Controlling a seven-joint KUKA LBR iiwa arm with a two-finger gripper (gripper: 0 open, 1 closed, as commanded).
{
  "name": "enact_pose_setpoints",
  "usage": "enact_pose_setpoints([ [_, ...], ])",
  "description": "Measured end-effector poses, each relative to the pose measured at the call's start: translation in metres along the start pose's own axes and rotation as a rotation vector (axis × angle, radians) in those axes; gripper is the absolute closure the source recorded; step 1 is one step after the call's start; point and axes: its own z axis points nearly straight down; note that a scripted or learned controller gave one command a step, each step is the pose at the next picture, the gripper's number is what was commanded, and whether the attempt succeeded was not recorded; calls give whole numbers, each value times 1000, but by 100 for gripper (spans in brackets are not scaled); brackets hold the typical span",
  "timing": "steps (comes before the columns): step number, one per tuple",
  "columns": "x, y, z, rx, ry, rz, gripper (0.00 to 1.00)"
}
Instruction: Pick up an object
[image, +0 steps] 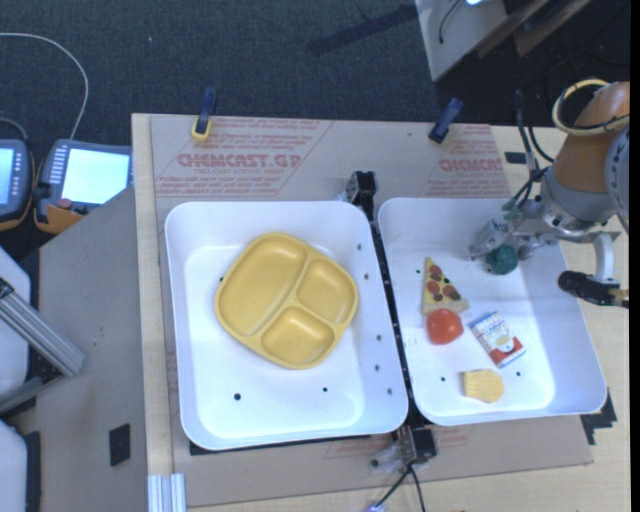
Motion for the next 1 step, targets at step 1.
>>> enact_pose_setpoints([
  [1, -3, 0, -12, -3, -8, 1, 100],
])
